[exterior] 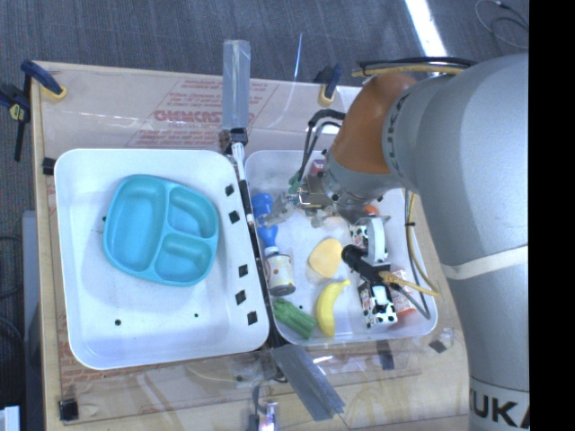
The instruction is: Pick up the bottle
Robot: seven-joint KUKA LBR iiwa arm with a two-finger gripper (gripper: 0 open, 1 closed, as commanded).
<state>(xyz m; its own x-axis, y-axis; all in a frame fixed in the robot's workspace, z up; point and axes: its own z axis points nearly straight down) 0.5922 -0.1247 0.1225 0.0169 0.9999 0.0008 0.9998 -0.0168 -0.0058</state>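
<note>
At the near end of the right bin [422, 323], a green object [295, 317] and a banana [330, 306] are being seen lying side by side, just apart. Just beyond the green object, the bottle [280, 272] is being shown close against the bin's left wall, beside the divider between the 2 bins. It appears to be lying down, with its long axis running roughly near to far along that wall and its darker cap end pointing away from the camera. A yellow rounded object [325, 257] is being seen just to its right, near but apparently not touching.

Farther back, the gripper [299, 197] is being held over the far half of the same bin, under the arm's orange band. Whether it is apart or together cannot be told, since it is being masked by the wrist, and nothing is being seen held in it. A blue and white object [263, 219] is lying between gripper and bottle, by the wall.

The coming move is being judged to turn on 1 relation: the bottle lies toward the camera and slightly left of the gripper, so a reach down past the blue object is likely being called for, with the closing direction set across the bottle's long axis. The wall is leaving little room on that side.
</note>
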